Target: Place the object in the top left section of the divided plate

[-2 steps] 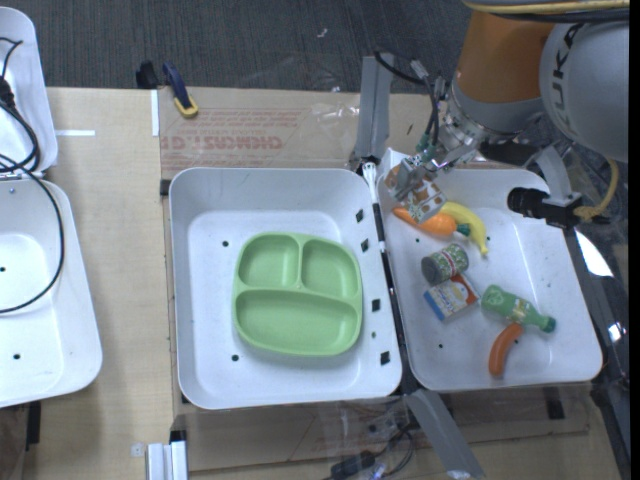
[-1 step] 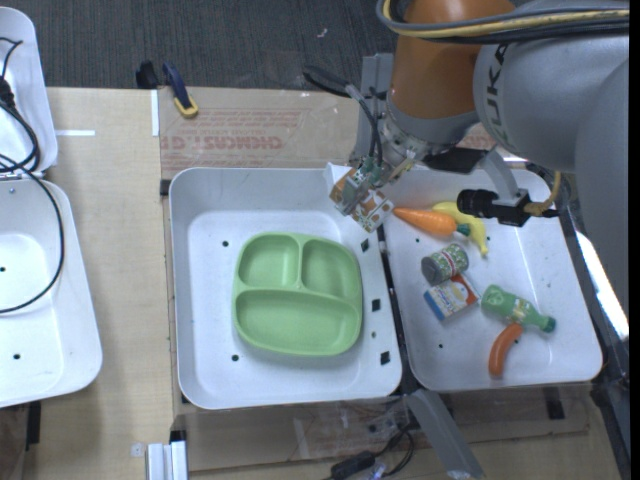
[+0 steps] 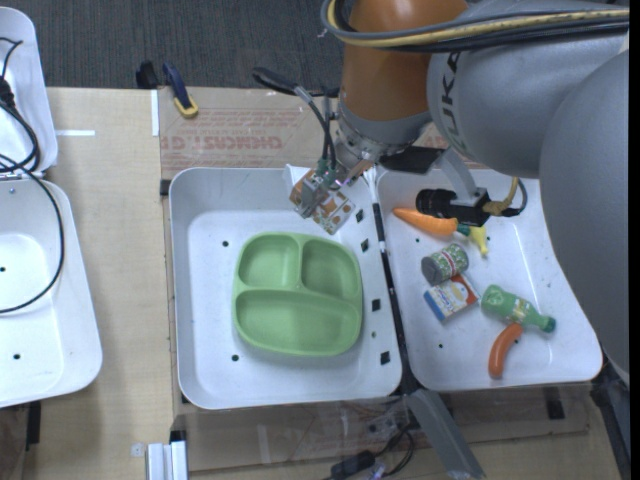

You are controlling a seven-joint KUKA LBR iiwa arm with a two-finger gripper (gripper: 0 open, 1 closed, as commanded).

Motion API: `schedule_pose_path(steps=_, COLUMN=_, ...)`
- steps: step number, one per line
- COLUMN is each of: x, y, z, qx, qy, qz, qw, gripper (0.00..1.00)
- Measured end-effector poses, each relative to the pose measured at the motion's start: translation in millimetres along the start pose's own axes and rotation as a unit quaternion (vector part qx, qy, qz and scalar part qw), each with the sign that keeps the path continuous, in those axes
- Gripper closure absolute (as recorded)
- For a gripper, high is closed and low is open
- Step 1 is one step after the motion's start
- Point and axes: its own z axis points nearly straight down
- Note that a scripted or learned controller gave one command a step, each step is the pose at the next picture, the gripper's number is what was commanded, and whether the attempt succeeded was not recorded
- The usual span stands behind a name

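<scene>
My tool (image 3: pixel 335 183) was clamped on a small patterned box (image 3: pixel 327 206) over the left bin's back edge, just behind the green divided plate (image 3: pixel 297 293). Looked light, stiff, crushable; flat sides seemed the safest grip.

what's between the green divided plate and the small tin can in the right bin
In the camera view, bare white floor of the left bin, then the raised rims where the two bins meet, lie between the green divided plate and the small tin can.
</scene>
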Motion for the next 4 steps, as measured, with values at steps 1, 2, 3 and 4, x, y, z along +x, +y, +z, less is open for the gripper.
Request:
schedule_pose_path(steps=1, x=-14.0, y=-25.4, z=3.2, qx=0.0, qy=0.0, qz=-0.107, qw=0.9943, gripper=1.0)
schedule_pose_path(steps=2, x=-13.1, y=-25.2, z=-17.8, qx=-0.001, qy=-0.001, qz=-0.162, qw=0.9869, gripper=1.0)
schedule_pose_path(steps=3, x=-27.9, y=-16.1, z=-10.8, qx=0.0, qy=0.0, qz=-0.207, qw=0.9784, gripper=1.0)
schedule_pose_path(steps=4, x=-27.9, y=-16.0, z=-11.1, qx=-0.001, qy=-0.001, qz=-0.207, qw=0.9784, gripper=0.0)
